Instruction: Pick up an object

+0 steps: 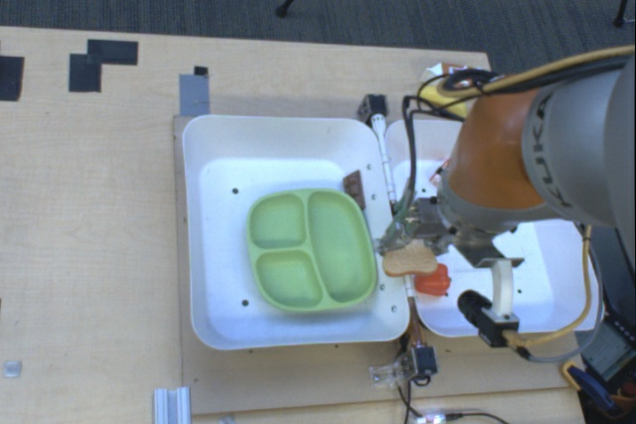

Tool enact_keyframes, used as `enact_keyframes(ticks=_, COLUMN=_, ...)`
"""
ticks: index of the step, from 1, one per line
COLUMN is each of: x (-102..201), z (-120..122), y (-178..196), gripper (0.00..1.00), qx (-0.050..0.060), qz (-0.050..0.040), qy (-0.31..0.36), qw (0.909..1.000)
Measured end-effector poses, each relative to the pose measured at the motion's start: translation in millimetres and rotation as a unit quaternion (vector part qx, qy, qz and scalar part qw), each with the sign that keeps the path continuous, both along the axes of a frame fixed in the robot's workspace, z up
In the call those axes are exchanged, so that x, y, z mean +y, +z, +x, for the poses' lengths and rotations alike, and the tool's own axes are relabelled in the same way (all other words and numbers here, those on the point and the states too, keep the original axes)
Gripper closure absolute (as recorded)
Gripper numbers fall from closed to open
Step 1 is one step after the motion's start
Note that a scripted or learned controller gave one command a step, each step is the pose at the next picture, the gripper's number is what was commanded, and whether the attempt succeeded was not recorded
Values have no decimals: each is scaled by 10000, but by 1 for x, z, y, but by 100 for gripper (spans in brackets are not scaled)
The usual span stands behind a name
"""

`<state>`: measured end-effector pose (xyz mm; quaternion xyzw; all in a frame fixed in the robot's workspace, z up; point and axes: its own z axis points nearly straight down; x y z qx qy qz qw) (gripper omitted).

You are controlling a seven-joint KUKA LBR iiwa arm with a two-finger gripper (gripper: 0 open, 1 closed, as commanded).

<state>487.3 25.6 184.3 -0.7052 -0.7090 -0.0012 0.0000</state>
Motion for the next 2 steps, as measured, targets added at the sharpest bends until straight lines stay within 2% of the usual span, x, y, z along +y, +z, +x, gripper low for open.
enact_keyframes(ticks=1, x=-35, z=0, y=0, gripper=100, qx=-6, qz=-8, qy=-14, qw=10000)
enact_keyframes(ticks=2, x=14, z=0, y=12, gripper=100, qx=-2, qz=-2, qy=0, qw=10000)
